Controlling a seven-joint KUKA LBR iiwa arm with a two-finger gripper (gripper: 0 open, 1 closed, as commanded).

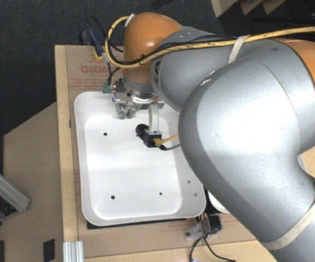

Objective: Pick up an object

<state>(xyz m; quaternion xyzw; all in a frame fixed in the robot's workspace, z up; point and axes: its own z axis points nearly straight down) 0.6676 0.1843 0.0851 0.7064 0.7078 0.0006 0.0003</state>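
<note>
Jaws low over white bin [91, 162] far end — gap unclear.

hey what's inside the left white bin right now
The gripper hangs over the left white bin near its far edge. The bin's visible floor is bare white with small dark dots. The arm covers its right side, so that part is unknown.

Tan bench [70, 146] bearing white bin [124, 190]

The grey arm [244, 119] reached from three o'clock over the white bin [124, 195], its gripper [138, 112] low near the bin's twelve o'clock wall.
</note>
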